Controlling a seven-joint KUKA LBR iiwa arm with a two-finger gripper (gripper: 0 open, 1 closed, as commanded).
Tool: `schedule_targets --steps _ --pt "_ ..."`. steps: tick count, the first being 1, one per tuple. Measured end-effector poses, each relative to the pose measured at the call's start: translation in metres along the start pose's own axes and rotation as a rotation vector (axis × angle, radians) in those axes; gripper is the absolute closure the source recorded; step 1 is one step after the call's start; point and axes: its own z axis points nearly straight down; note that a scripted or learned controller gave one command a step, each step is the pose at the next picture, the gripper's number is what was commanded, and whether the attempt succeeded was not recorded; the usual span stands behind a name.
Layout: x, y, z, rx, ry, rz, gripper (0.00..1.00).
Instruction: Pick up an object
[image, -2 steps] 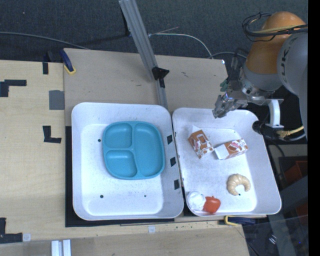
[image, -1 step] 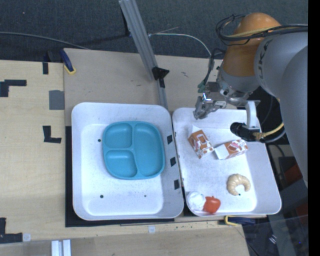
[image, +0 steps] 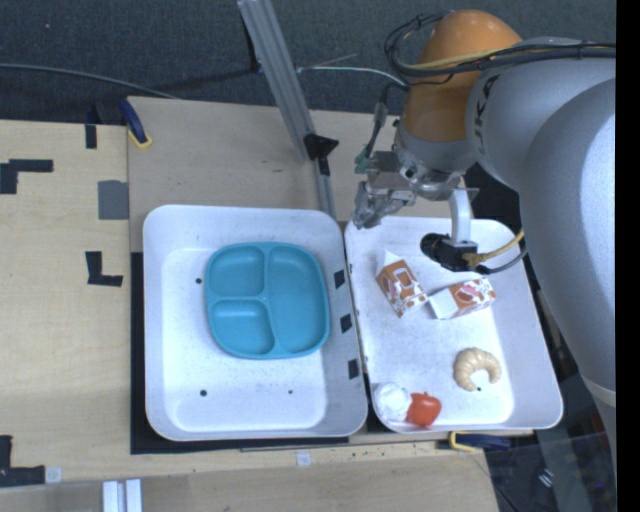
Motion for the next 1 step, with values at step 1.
schedule_targets --steps 1 --pt "0.0601 -0.0086 0.0036 0.003 0.0 0.0 1.0"
